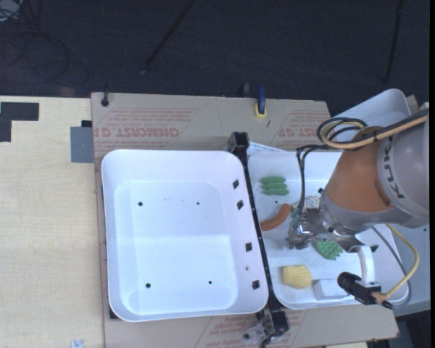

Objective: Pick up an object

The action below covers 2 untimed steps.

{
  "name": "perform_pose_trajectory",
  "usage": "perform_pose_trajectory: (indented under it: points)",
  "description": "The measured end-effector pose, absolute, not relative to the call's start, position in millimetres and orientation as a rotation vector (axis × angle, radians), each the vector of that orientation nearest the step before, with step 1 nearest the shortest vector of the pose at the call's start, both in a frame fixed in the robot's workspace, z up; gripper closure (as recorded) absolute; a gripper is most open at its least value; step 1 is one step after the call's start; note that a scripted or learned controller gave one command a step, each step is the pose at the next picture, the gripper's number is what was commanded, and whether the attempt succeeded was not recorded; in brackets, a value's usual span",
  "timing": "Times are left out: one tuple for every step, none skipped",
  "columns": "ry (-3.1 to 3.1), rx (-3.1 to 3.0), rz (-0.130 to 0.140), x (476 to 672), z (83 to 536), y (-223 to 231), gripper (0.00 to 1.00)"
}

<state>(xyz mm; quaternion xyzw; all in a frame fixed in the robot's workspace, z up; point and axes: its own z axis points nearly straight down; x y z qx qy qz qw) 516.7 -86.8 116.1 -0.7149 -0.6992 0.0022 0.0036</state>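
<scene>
Looming over the right bin (391,167), the arm hides its gripper (302,232), whose opening I cannot tell; orange sausage (275,217) lies just left; descend centred, close squarely across it.

green pea pod (273,186) far-left in right bin, orange carrot (275,217) slanted beside it, yellow corn (296,275) near edge, green ridged piece (327,249) right of centre
</scene>
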Motion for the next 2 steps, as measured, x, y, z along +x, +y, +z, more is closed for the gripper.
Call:
perform_pose_trajectory:
  points:
    - [-2.182, -2.249, 0.009, 516.3, 125.3, -88.0, 1.00]
    - [-2.215, -2.236, 0.006, 475.8, 177.4, -194.8, 1.00]
